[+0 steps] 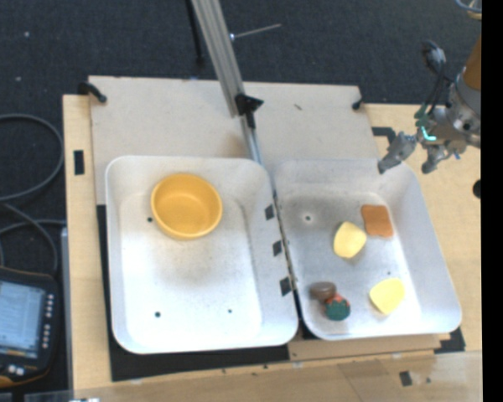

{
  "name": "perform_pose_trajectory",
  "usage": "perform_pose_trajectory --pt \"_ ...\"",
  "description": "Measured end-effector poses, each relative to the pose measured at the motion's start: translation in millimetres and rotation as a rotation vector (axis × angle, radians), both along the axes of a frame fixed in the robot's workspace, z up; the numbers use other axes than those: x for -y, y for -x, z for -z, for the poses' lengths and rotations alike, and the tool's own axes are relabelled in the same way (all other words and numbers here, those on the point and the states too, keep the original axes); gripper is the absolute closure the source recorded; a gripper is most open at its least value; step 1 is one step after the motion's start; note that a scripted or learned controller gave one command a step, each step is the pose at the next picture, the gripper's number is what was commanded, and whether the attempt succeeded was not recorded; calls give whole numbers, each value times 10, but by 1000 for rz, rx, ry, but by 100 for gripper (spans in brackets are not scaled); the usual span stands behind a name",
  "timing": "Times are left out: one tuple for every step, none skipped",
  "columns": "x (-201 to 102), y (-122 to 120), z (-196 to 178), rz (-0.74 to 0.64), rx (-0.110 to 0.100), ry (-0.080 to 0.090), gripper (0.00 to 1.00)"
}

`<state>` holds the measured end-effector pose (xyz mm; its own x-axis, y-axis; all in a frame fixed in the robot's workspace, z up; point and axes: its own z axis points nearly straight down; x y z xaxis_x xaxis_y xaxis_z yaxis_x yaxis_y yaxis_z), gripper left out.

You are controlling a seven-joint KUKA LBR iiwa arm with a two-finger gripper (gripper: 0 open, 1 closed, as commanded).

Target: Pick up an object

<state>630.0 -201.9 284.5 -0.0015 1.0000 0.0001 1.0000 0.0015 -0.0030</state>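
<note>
My gripper (412,157) hangs at the right edge of the camera view, above the far right corner of the right bin (427,249). Its two grey fingers are spread apart with nothing between them. In the right bin lie an orange block (376,221), a pale yellow rounded piece (349,240), a yellow wedge (386,296), a small brown piece (322,291) and a green and red piece (337,308). The orange block is the nearest to the gripper, below and to its left.
A yellow bowl (186,205) sits in the left bin (134,308) near its far left. A slanted metal rail (222,53) rises from the bench behind the bins. Cables and a pendant (12,312) lie on the floor at left.
</note>
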Motion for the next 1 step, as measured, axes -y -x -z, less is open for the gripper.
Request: perform_pose_trajectory --pt "2 -6 -28 -2 4 3 0"
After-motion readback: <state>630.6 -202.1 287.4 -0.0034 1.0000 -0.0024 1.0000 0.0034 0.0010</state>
